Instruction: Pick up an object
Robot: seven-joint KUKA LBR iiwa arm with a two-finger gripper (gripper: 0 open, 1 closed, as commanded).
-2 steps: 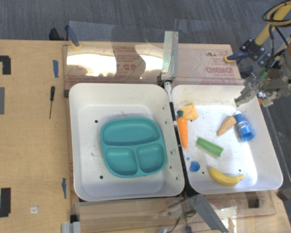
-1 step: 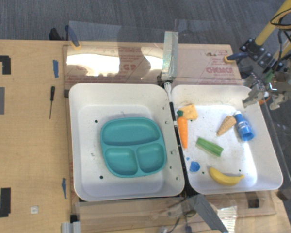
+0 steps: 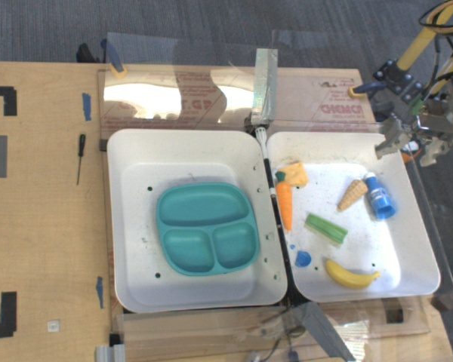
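Observation:
The right bin (image 3: 408, 277) holds several small objects. An orange carrot (image 3: 285, 204) lies along its left wall, with a yellow-orange toy (image 3: 294, 174) just above it. A tan cone (image 3: 352, 194) and a blue bottle (image 3: 378, 198) lie at the right. A green block (image 3: 326, 228) sits in the middle, a small blue cap (image 3: 303, 259) near the front left, and a yellow banana (image 3: 349, 274) at the front. My gripper (image 3: 409, 148) hangs over the bin's far right corner, above and right of the blue bottle. It is open with nothing between its fingers.
The left bin (image 3: 128, 164) holds a teal divided plate (image 3: 208, 227). A clear panel and a cardboard sheet (image 3: 211, 96) stand behind both bins. Yellow and black cables (image 3: 426, 29) run along the arm at the upper right.

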